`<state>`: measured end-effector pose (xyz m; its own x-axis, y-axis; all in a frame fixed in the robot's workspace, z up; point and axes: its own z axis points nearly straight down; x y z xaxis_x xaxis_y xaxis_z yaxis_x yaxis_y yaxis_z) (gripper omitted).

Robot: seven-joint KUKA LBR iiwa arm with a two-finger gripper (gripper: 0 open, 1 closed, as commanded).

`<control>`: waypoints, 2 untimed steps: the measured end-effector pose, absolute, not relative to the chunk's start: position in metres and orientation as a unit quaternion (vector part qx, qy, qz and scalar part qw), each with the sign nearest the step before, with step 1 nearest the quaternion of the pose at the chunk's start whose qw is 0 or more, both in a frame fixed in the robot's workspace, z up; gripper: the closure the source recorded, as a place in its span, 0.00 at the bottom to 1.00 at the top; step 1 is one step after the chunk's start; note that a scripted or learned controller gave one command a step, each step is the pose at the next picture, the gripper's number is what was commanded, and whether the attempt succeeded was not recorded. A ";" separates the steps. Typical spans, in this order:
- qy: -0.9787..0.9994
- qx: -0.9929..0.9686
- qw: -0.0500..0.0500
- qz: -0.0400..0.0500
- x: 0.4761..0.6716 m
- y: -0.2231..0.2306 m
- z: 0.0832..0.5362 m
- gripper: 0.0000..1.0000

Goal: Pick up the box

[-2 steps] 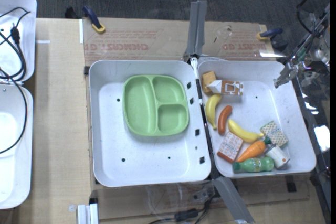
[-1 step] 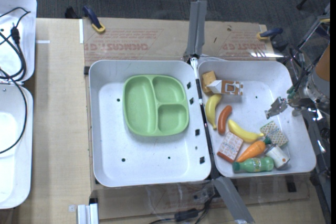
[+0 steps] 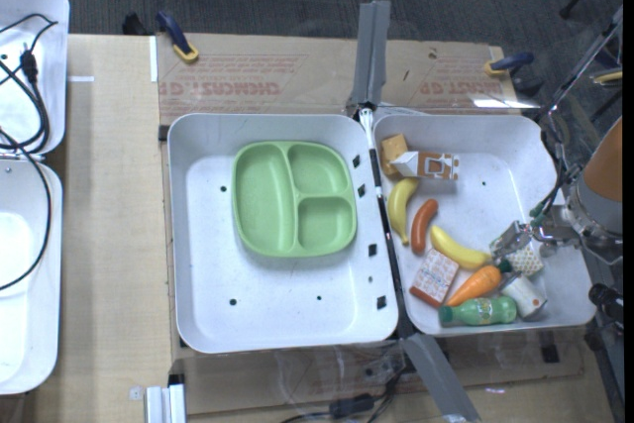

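1. Cardboard, by the look of it: the box point(image 3: 437, 166) is a small white carton with brown print, lying on its side near the far edge of the right bin point(image 3: 495, 129), just beside a tan block point(image 3: 394, 151) at the bin's far-left corner.
2. It is likely light and stiff enough to hold shape, though thin walls could dent under a hard squeeze.
3. Its smooth printed faces may slip, so the best hold is probably across the short width, at the middle of its length.
4. One long side is open towards the bin's centre; a yellow banana point(image 3: 399, 208) lies near its other side.
5. The pincer point(image 3: 517, 243) sits low at the bin's near-right corner, well apart from the box, among a carrot point(image 3: 474, 283) and a green bottle point(image 3: 479, 312).
6. Whether it is released or clenched I cannot tell; clutter and blur mask it.
7. The arm point(image 3: 604, 163) is cut off at the counter's right edge.
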<state>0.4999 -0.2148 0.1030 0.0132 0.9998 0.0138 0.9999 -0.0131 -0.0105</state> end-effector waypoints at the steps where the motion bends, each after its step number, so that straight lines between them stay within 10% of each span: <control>1: -0.691 -0.723 0.009 -0.003 0.535 -0.211 0.089 0.00; 2: -0.690 -0.724 0.006 -0.001 0.535 -0.214 0.095 1.00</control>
